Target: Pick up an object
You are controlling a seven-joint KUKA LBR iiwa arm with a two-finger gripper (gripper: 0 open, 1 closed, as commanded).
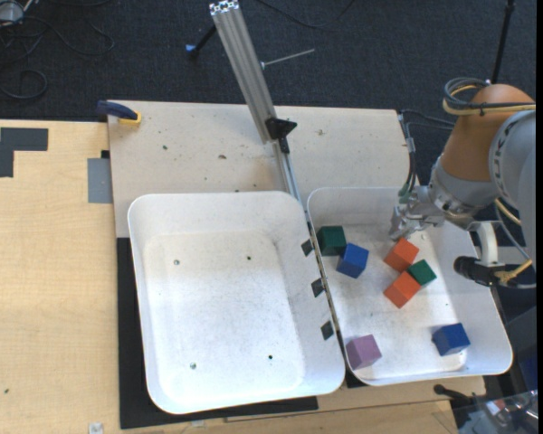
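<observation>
Jaws we cannot make out on our gripper (405,227), poised just above one orange cube (401,254), while our right bin (489,355) holds, near to far: one purple, two blue, two orange, two green.

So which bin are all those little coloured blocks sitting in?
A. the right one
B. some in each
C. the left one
A: the orange blocks, green blocks, blue blocks and purple block all lie in the right bin, the one the arm reaches into.
</observation>
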